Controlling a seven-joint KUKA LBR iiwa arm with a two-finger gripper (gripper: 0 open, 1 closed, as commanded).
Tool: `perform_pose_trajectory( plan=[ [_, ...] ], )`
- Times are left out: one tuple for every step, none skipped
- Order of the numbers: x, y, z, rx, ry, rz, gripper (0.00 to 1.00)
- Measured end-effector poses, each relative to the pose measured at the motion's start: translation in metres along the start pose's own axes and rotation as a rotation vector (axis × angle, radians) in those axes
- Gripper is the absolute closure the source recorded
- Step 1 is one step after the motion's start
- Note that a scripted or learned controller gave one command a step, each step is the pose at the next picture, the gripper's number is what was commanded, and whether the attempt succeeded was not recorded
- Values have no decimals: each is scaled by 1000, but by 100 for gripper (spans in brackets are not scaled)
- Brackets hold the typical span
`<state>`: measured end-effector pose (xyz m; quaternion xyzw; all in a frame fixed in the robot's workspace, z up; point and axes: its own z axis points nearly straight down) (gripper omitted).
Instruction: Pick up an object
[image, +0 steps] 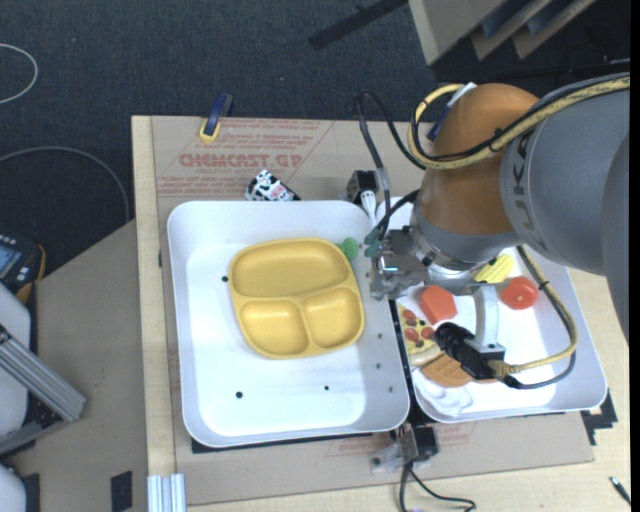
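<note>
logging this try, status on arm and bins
Gripper low at right bin's left edge, nothing seen held. Toy tomato loose there. Yellow tray in left bin.

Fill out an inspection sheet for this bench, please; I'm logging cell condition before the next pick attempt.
Surface: cardboard-topped bench bearing two white bins, left bin and right bin.
Job's things: yellow divided plate in the left bin; orange-red block, red round piece, yellow piece and pizza-slice toy in the right bin.
Clutter: black-and-white toy and blue-yellow clip on the cardboard.
Grippers: gripper hangs near the bins' shared edge; hold unclear.
Cables: yellow and black cables on the arm; black lead at the front edge.
Surroundings: dark carpet.
</note>
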<state>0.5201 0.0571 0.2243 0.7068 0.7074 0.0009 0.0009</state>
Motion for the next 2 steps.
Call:
perform_pose_trajectory(
  plan=[
    [-15, -11, -2, 5, 1, 3, 100],
    [0, -10, 10, 7, 1, -1, 100]
  ],
)
